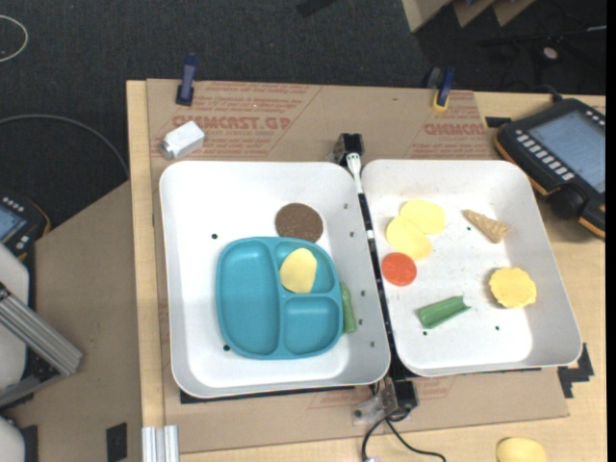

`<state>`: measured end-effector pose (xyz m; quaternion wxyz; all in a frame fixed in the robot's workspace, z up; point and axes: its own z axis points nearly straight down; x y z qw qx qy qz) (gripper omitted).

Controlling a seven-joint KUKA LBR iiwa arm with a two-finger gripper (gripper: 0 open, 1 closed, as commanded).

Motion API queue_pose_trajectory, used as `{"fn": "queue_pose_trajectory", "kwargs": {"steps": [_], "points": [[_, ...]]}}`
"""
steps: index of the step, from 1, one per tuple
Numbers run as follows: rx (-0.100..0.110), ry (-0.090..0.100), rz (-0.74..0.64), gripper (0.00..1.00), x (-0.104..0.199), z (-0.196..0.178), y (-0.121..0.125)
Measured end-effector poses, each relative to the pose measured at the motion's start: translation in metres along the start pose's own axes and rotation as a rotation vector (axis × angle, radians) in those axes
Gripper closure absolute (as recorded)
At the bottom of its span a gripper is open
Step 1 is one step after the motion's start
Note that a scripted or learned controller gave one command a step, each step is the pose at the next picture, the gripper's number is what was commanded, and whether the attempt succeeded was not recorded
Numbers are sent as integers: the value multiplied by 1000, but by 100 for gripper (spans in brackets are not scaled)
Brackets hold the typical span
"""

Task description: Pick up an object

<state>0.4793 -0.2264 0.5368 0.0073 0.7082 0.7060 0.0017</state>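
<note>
Since the end effector's state cannot be told, a sound pick would target the isolated green piece (443, 311) at the right bin's (549, 340) six o'clock.

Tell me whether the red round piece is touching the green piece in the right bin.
Apart. The camera view shows a strip of bare white bin floor between the red round piece and the green piece, which lies lower and further right in the right bin.

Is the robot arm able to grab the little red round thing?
Probably yes. The red round piece lies flat in the right bin, nothing covering it; only a yellow slice touches its upper edge.
</note>
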Motion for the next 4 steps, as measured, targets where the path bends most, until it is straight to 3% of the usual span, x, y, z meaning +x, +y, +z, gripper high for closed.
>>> {"fn": "queue_pose_trajectory", "kwargs": {"steps": [1,2,4], "points": [[16,10,-13,100,101,49,0],[19,11,-13,100,187,99,-2],[11,10,-11,100,335,93,-2]]}}
